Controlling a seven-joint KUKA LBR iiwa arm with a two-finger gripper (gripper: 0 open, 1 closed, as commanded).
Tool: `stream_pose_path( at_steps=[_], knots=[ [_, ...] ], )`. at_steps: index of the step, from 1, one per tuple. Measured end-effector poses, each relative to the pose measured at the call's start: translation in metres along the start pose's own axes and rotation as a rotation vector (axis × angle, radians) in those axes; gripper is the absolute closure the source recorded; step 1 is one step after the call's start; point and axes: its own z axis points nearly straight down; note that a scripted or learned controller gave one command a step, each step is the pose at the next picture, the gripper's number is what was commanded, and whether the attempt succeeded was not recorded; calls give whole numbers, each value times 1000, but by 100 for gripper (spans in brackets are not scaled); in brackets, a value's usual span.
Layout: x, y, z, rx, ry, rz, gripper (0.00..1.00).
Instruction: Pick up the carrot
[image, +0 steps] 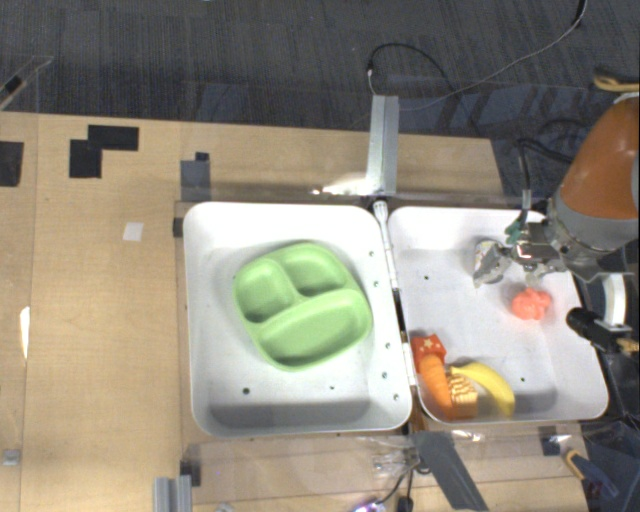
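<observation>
orange carrot (435, 383) lies lengthwise beside the banana (487, 384); tool (489, 266) hangs released, well apart.

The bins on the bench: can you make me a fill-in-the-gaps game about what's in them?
1. The green plate with three sections lies in the ______ bin.
2. The carrot lies in the right bin, just left of the yellow ______.
3. The gripper hangs over the right bin; the pink toy below it is ______ from the carrot.

Missing words: left; banana; apart
</observation>
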Motion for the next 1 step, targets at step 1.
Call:
stream_pose_path(
  at_steps=[1],
  knots=[
    [16,-73,10,2,0,404,0]
  ],
)
